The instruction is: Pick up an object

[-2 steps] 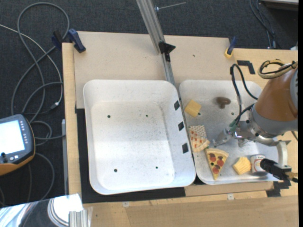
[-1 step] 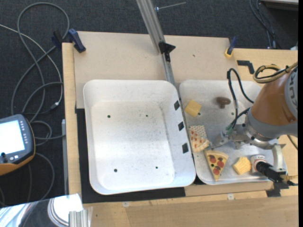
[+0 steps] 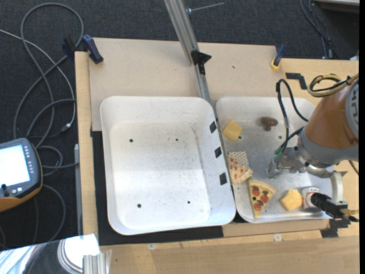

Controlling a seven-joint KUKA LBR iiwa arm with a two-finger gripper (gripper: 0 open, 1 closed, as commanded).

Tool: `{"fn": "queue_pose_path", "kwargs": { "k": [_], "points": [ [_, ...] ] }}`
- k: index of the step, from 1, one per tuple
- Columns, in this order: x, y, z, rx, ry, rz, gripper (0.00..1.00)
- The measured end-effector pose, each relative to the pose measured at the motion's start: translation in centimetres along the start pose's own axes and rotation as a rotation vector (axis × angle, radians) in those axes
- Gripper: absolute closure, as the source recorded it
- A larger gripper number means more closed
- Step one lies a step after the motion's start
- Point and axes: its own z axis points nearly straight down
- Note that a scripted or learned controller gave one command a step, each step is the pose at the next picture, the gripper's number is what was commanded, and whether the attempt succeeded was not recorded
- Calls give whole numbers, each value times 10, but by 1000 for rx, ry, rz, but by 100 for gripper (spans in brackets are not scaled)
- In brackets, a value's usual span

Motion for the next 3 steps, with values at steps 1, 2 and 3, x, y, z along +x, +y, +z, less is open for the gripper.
{"fn": "queue_pose_path", "kwargs": {
  "k": [1,2,3],
  "points": [
    [-9,-5,-53,-5,-3,1,100],
    [-17,-8,-102,-6,-4,0,100],
    [-17,-6,-115,-4,-3,-1,100]
  ]
}}
